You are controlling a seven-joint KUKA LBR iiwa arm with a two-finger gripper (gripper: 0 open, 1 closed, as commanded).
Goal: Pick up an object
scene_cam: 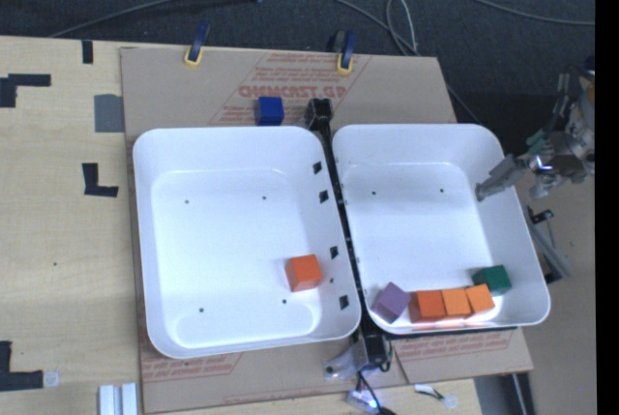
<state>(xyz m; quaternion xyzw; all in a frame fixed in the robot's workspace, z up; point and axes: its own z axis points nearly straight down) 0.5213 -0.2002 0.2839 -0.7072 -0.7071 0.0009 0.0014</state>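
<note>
My gripper [495, 181] reaches in from the right and hangs over the right rim of the right bin [416, 137], with nothing seen in it. Along that bin's front wall lie a purple block [390, 302], three orange blocks [454, 304] in a row and a green block [493, 280], all well in front of the gripper. A single orange cube [304, 272] sits in the left bin [193, 157], near its front right.
A blue cube [270, 109] rests on the cardboard behind the left bin. Black clips [318, 113] join the bins along their shared wall. Cables run across the dark floor at the back. The arm's wrist [571, 147] stands at the right edge.
</note>
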